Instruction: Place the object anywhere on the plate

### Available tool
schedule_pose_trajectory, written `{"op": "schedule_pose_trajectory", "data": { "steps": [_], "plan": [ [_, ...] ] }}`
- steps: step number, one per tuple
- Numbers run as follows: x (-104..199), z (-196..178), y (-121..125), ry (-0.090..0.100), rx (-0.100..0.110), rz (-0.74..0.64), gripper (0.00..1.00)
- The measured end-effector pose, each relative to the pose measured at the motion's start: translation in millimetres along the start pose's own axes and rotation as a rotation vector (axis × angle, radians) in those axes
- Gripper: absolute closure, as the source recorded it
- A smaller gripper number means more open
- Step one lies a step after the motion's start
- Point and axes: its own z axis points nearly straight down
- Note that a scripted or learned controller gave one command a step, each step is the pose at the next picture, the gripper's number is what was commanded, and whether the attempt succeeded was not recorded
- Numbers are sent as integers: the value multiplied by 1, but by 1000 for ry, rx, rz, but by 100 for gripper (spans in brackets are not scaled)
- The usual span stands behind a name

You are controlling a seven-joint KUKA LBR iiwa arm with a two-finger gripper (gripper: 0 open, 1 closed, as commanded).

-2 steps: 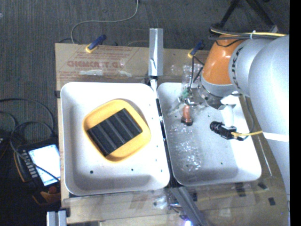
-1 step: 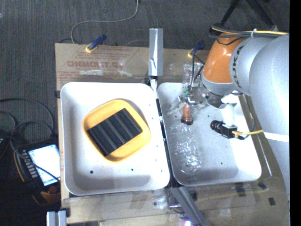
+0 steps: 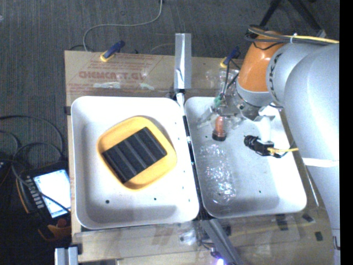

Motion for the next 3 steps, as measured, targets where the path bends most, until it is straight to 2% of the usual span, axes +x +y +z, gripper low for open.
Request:
{"op": "schedule_pose_trajectory", "data": {
  "steps": [1,2,3],
  "plan": [
    [-2,-6,-47,-1,-2,-310,100],
    [1,5,-27,-9,-11,-623,100],
    [-53,-7,-11,-2,-4,-540,100]
  ]
}}
